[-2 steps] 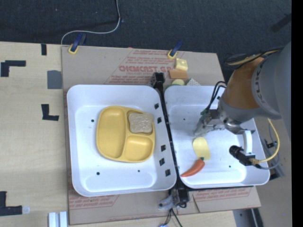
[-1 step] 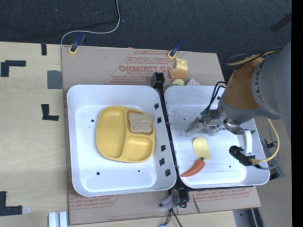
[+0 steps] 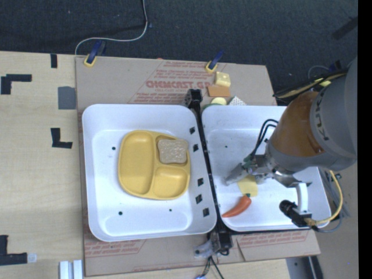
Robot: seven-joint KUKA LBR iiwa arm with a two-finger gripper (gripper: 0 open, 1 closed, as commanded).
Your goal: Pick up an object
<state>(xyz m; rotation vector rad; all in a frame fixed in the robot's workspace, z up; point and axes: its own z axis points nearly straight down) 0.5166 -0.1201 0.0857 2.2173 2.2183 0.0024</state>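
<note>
The arm [image 3: 322, 121] fills the right side of the frame, grey with its orange band, reaching in over the right bin [image 3: 232, 127]. That bin occupies the lower right of the picture; the left bin [image 3: 99, 156] sits beside it at centre left, the two meeting along a dark divider with clips. In the left bin lies a yellow compartment plate [image 3: 139, 164], with a tan slice of bread [image 3: 173, 151] resting in its upper right compartment.

Down at the wrist, the gripper [image 3: 247, 173] hangs low over the middle of the right bin, its grey fingers pointing toward the lower left of the frame. Whether those fingers are spread or closed I cannot tell; the wrist hides much of them and what shows is blurred.

Just below and touching the gripper's tip in the picture is a small pale yellow block [image 3: 249, 187]. Whether it sits between the fingers or merely under them cannot be made out. Just below that again, toward the lower left, lies an orange-red carrot [image 3: 238, 207], its long axis running diagonally from lower left to upper right.

My judgement: the yellow block is the nearer candidate, lying directly under the fingertips, so the coming move turns on a short descent rather than a sideways reach. The carrot would need a shift toward the bottom of the frame and fingers set across its diagonal

Beyond the bins' upper edge a few small toy foods [image 3: 220, 89] rest on the cardboard
</note>
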